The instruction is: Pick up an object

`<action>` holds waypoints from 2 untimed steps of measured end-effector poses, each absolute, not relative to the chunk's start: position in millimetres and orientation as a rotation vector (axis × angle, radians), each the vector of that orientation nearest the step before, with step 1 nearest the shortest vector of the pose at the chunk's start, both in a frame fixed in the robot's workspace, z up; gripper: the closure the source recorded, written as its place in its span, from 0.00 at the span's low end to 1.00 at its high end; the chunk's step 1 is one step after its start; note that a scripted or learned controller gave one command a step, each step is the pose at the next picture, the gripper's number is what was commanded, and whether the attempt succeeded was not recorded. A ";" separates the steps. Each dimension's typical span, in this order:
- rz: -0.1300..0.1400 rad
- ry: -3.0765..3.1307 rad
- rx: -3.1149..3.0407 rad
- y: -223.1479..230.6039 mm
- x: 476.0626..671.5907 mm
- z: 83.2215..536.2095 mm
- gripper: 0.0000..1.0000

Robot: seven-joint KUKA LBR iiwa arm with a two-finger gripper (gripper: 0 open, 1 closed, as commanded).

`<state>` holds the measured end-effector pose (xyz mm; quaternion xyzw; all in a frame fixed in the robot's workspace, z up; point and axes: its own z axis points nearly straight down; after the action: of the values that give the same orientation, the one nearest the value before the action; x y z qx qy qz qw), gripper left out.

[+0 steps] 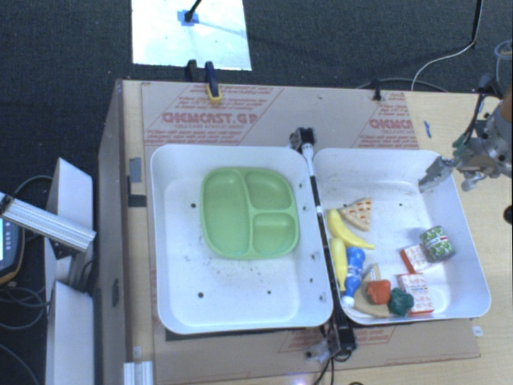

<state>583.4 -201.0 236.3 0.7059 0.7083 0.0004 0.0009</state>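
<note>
The left shallow white plastic bin (172,295) holds a pale green moulded plastic plate with three compartments (248,212), lying flat near its middle; it looks stiff and light, but broad and low, so only its rim would offer a hold. The right shallow white plastic bin (473,279) carries the smaller toy pieces, gathered along its left wall and near corner. A curved yellow plastic banana (346,231) lies by the divider, smooth and likely slippery, best taken across its narrow middle. Just beyond it sits a tan triangular pizza slice with red dots (357,212), thin and flat. Towards the right are a green-and-white patterned small block (437,244) and two red-and-white cartons (414,257), boxy and probably the easiest to pinch on their flat sides. A red toy pepper (378,289) and dark green lump (400,301) crowd the near edge. The grey two-finger gripper (449,172) hovers over the right bin's far right corner, fingers spread, pinching nothing.
</note>
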 end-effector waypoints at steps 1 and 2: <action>0.001 2.226 2.218 -126.5 573.8 153.7 0.00; 0.000 2.225 2.217 -88.0 580.0 111.8 0.00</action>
<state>580.0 -88.0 111.8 0.7058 0.7084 0.0001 0.0001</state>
